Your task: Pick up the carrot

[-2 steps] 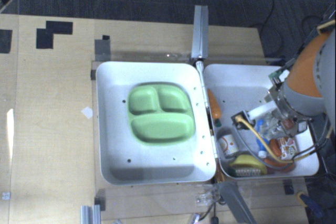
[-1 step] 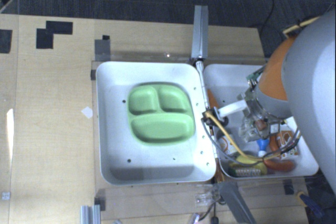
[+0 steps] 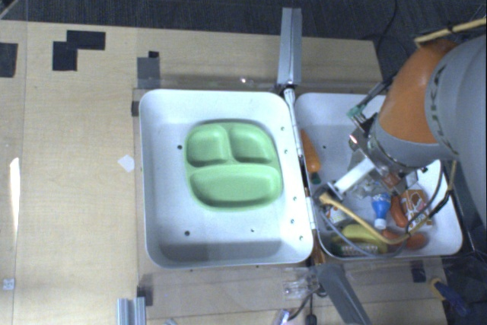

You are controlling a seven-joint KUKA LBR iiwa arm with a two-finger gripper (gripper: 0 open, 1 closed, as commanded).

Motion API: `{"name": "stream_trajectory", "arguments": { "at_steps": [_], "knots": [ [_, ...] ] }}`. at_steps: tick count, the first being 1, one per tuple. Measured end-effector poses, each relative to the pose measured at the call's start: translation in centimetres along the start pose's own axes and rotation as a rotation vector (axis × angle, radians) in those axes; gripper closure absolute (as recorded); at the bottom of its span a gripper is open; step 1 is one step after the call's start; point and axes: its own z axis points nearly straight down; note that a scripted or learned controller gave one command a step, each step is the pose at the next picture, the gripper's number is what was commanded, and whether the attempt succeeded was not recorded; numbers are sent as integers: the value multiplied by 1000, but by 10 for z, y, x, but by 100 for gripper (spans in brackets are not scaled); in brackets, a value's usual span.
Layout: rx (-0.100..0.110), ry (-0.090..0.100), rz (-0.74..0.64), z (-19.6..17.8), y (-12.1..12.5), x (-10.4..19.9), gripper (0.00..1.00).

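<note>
- Reaching in from the right edge of the frame, my arm (image 3: 437, 99) hangs over the right bin (image 3: 323, 112), grey body with the orange band facing the camera.
- My gripper (image 3: 364, 173) sits low over the middle of that bin; whether it is released or clenched I cannot tell, as the wrist and cabling cover it.
- Nothing can be made out as grasped from this angle.
- Carrot (image 3: 310, 154): slim, orange, lying lengthwise along the left wall of the right bin, just beside the divider between the two bins, at mid-right of the frame.
- Carrot lies apart from my gripper, to its left.
- Lower part of the right bin holds a clutter of small objects (image 3: 380, 221): something yellow, a wooden-looking stick, a blue-and-white item, reddish pieces. Too jumbled to name each one.
- Left bin (image 3: 163, 186), centre of the frame, holds a green divided tray (image 3: 232, 165) with two small compartments above and one long one below.
- Wooden bench (image 3: 68, 186) fills the left of the frame, with black marks at upper left.
</note>
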Motion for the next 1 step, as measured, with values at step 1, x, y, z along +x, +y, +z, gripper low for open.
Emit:
{"name": "stream_trajectory", "arguments": {
  "at_steps": [1],
  "knots": [
    [1, -1, -346, 19, 50, -17, 100]
  ]
}}
